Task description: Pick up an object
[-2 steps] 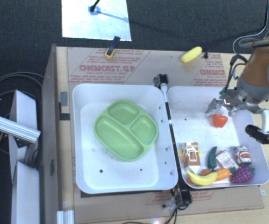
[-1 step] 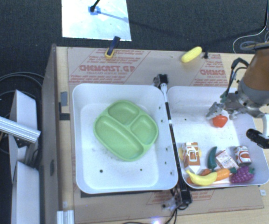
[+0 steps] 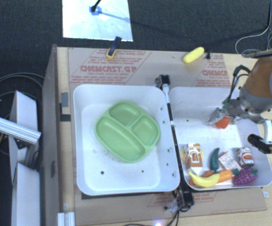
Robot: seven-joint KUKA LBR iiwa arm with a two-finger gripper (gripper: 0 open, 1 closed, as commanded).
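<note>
The grey arm with the orange band (image 3: 264, 81) reached in from the right over the right shallow white bin (image 3: 192, 102); its tool (image 3: 222, 118) was low in the upper part of that bin, and a small red-orange object (image 3: 223, 123) lay directly under its tip, touching it or very near; I could not tell how wide the tool stood, nor whether the red-orange object was really between its fingers, because the tool hid this part.

The other objects lay together along the lower edge of the right bin; a small box with orange and white print (image 3: 193, 155) was at the left, a dark green curved vegetable (image 3: 214, 158) was just beside it, a white packet with red print (image 3: 228, 160) and a small can with a dark red label (image 3: 245, 157) were more to the right; below them lay a yellow plastic banana (image 3: 202, 179), an orange carrot (image 3: 223, 175) and a bunch of purple grapes (image 3: 244, 176), close to each other.

The left shallow white bin (image 3: 86, 126) carried a light green plastic tray with three compartments (image 3: 127, 131); on the counter (image 3: 140, 65) behind the bins lay a yellow oval object (image 3: 193, 55), well apart from the tool.
</note>
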